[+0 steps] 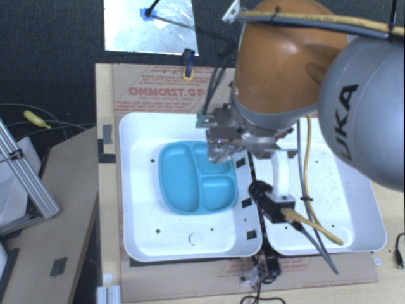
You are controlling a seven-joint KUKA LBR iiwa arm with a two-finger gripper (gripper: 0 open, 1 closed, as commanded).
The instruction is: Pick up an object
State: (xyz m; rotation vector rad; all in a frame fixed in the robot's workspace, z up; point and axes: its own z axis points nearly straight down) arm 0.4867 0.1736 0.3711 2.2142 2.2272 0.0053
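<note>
A light blue divided tray (pixel 192 179) lies in the left white bin (pixel 142 189), near its middle. My gripper (pixel 218 152) hangs over the tray's upper right corner, close to the ridge between the two bins. The big orange and grey arm covers it from above, and nothing shows between it and the tray.
The right white bin (pixel 348 201) sits beside the left one, mostly hidden under the arm. Both bins rest on a cardboard sheet (pixel 158 90). A shiny foil square (pixel 149 18) lies beyond the bench at the back. Metal framing (pixel 25 176) stands at the far left.
</note>
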